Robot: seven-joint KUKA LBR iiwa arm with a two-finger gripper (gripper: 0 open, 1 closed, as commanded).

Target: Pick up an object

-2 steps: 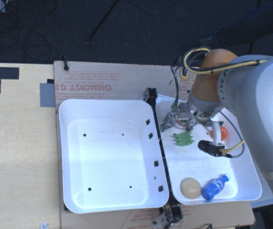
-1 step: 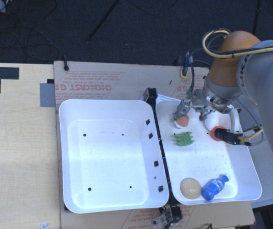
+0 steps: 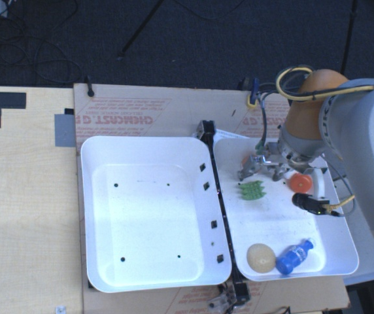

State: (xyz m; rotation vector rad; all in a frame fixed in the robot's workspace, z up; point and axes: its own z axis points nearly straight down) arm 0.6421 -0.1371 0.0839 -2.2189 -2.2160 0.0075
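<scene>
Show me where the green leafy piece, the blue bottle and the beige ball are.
green leafy piece point(image 3: 252, 190), camera view, its middle
blue bottle point(image 3: 293, 257), camera view, its body
beige ball point(image 3: 261, 258), camera view, its top

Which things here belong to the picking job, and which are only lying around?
Job: two-finger gripper; green leafy toy; round orange-red object; round beige ball; blue plastic bottle; right white bin.

Lying about: left white bin; printed cardboard sheet.

Cardboard sheet, upside-down red print "CHEMCRZT"
</scene>
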